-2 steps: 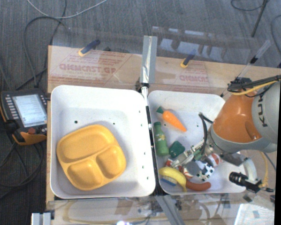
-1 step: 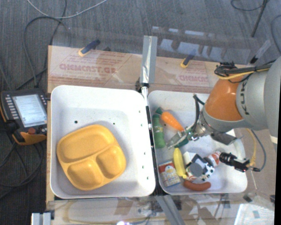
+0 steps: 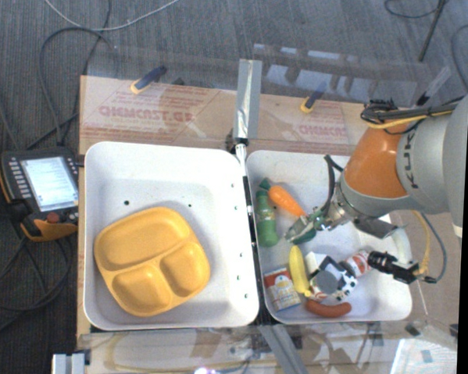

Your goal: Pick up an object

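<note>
My gripper (image 3: 304, 227) hangs low in the right bin (image 3: 396, 308), below the orange-banded wrist (image 3: 376, 170). It sits just right of a green bottle (image 3: 265, 221) and just below an orange carrot (image 3: 286, 199). A yellow banana (image 3: 296, 269) lies right under it. Nearer the front edge lie a red sausage (image 3: 328, 308), a small red-labelled packet (image 3: 279, 290), a black-and-white item (image 3: 335, 278) and a small red-and-white bottle (image 3: 357, 264). Nothing is visibly lifted off the bin floor.
The left bin (image 3: 141, 166) holds a yellow divided tray (image 3: 152, 258). A metal divider (image 3: 246, 105) runs between the bins at the back. A teach pendant (image 3: 40, 186) lies on the floor to the left. The arm body covers the right bin's far right corner.
</note>
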{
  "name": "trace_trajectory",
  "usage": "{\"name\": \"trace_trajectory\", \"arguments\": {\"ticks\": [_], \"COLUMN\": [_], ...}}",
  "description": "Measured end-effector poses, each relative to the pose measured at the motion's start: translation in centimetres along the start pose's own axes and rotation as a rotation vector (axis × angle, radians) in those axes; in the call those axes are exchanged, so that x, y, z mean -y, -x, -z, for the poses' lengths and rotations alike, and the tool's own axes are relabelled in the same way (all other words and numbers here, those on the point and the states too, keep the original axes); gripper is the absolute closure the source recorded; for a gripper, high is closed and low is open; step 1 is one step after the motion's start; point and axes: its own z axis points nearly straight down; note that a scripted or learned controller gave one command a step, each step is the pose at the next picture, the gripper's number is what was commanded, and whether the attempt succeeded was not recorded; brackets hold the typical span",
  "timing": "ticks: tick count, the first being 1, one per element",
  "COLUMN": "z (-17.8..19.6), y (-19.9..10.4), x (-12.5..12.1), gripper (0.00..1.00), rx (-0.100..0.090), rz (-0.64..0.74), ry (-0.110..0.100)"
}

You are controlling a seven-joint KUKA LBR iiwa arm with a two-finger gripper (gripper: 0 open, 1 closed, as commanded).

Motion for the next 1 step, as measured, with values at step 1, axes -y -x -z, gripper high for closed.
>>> {"name": "trace_trajectory", "arguments": {"ticks": [1], "z": [8.26], "y": [-0.76], "x": [-6.91], "gripper": [1.00], "rx": [-0.008], "rz": [-0.024], "ry": [-0.015]}}
